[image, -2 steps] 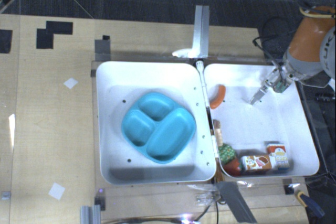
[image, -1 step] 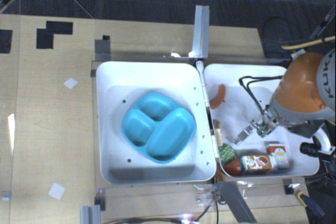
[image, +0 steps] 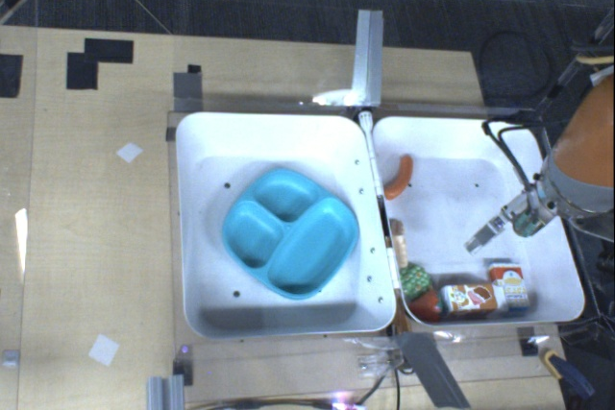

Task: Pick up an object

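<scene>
One sausage [image: 399, 176] upright along the divider; fingers [image: 486, 233] empty, state unclear.

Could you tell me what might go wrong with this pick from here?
The gripper hangs over bare floor in the right bin, so closing here would likely catch nothing. The packaged items crowd the bin's near wall beside the strawberry, so a grasp there could hit the wall or nudge neighbours.

The left bin [image: 192, 206] holds a divided tray [image: 288, 230]. The right bin [image: 567, 302] holds a sausage [image: 399, 176] near its far left, and toy foods [image: 423, 293] and cans [image: 485, 295] along its near wall.
</scene>
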